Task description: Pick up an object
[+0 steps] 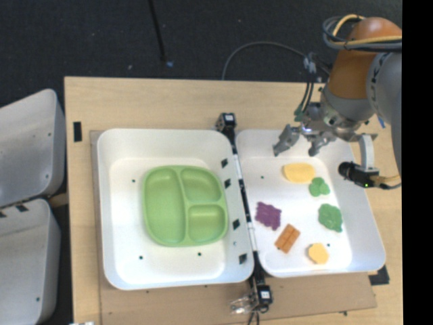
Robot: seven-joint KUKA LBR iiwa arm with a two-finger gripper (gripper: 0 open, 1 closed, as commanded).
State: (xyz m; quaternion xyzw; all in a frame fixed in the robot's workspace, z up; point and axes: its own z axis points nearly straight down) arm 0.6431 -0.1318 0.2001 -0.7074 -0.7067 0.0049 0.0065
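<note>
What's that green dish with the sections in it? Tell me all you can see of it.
The green tray is a light green, plastic-looking plate with rounded corners and three compartments: one long one on its left side and two smaller ones on its right. It lies flat, slightly turned, near the middle of the left white bin. Nothing sits in its compartments, and nothing but the bin floor touches it.

Camera set high above the bench (162, 90)

You look down at a slant on both bins, not close; the arm (355, 59) enters at the bench's right.
</note>
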